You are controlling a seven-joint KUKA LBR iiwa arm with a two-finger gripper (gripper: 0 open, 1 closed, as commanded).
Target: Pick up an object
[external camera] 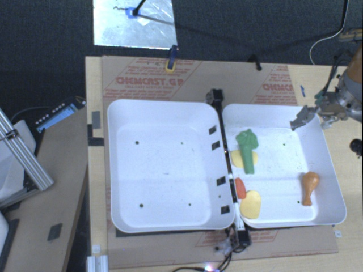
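The bench (142, 72), a brown board printed with red lettering, carries two shallow white bins side by side. The left bin (164, 163) is the larger patch of white, its floor marked by a few dark dots. The right bin (283, 152) touches it along a black seam of clips (218, 152) and holds all the toys. The grey arm (349, 95) comes in from three o'clock, and its gripper (309, 115) hangs over the right bin's rim at about one o'clock of that bin, apart from every toy; how its jaws stand cannot be told from this slant. Within the right bin, a green broccoli-like toy (247, 143) lies at roughly ten o'clock, touching a yellow piece (245, 160) just below it. A second yellow lump (250, 204) sits at seven o'clock by the seam, with a small red piece (240, 187) touching its upper edge. An orange-brown drumstick-shaped toy (309, 187) lies at four o'clock, well apart from the others. A silver sheet (133, 16) lies beyond the bench at twelve o'clock.
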